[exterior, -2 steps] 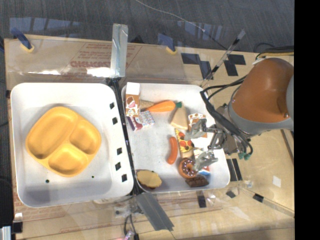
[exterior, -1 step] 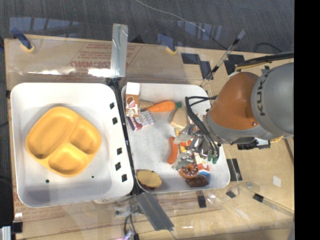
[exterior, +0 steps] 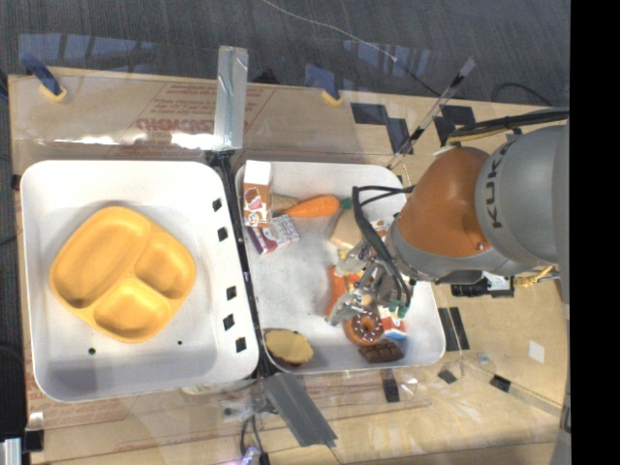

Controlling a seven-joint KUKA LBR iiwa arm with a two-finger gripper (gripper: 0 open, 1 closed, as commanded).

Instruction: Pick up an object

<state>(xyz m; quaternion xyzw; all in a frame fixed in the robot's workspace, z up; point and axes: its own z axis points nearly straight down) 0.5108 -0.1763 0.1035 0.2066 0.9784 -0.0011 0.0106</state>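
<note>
My pincer (exterior: 373, 294) low in right bin (exterior: 291, 289), toward 4 o'clock, among small toys; its opening I cannot tell (wires cover it). Toy carrot (exterior: 312, 206) at 12 o'clock of bin. Yellow tray (exterior: 121, 271) in left bin (exterior: 58, 356).

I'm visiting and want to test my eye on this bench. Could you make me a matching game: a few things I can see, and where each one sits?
Things:
1. yellow divided tray
2. toy carrot
3. round brown cookie
4. chocolate doughnut

Places:
A. right bin, near front-left corner
B. left bin
C. right bin, just below the gripper
D. right bin, near the back wall

Pairs: 1-B, 2-D, 3-A, 4-C
</note>
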